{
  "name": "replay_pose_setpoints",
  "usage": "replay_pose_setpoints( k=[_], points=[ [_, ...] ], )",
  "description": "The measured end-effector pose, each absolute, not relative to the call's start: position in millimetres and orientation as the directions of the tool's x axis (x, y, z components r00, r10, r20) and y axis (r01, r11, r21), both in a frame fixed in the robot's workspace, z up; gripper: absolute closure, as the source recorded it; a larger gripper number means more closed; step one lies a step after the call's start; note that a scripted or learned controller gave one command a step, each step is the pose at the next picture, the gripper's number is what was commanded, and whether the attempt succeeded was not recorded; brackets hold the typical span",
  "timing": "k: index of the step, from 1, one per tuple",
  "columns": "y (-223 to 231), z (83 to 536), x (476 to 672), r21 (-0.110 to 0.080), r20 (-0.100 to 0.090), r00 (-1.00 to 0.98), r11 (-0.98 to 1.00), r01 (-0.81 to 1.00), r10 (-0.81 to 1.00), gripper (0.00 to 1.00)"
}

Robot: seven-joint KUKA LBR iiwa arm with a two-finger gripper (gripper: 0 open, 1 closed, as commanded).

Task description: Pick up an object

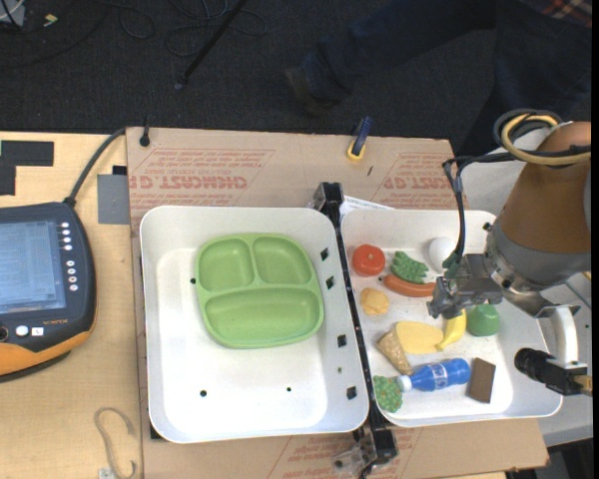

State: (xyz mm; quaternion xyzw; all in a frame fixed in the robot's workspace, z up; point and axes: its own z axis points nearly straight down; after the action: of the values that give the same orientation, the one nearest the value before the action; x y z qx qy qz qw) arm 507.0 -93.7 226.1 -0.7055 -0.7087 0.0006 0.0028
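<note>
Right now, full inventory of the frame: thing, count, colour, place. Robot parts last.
bins: 2, white, side by side on the bench
divided plate: 1, green, left bin
tomato: 1, red, right bin, far left part
broccoli piece: 1, green, right of the tomato
hot dog: 1, red-orange, below the broccoli piece
cheese wedge: 1, yellow, right bin, middle
bottle: 1, blue with white cap, right bin, near edge
brown block: 1, brown, right of the bottle
green cup: 1, green, beside the gripper
teach pendant: 1, grey and orange, left of the bins
clamp: 1, blue and yellow, far cardboard edge
gripper: 1, dark, over the right bin
arm: 1, grey with orange band, right side
</note>
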Motion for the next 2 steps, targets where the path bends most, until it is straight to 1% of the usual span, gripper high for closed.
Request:
replay_pose_setpoints(
  k=[1, 2],
  points=[
    [-41.8, 235.7, 516.4, -0.003, 0.003, -0.005, 0.005, 1.0, 1.0, 1.0],
    [3.3, 224.7, 532.2, -0.003, 0.001, -0.004, 0.004, 1.0, 1.0, 1.0]
  ],
)
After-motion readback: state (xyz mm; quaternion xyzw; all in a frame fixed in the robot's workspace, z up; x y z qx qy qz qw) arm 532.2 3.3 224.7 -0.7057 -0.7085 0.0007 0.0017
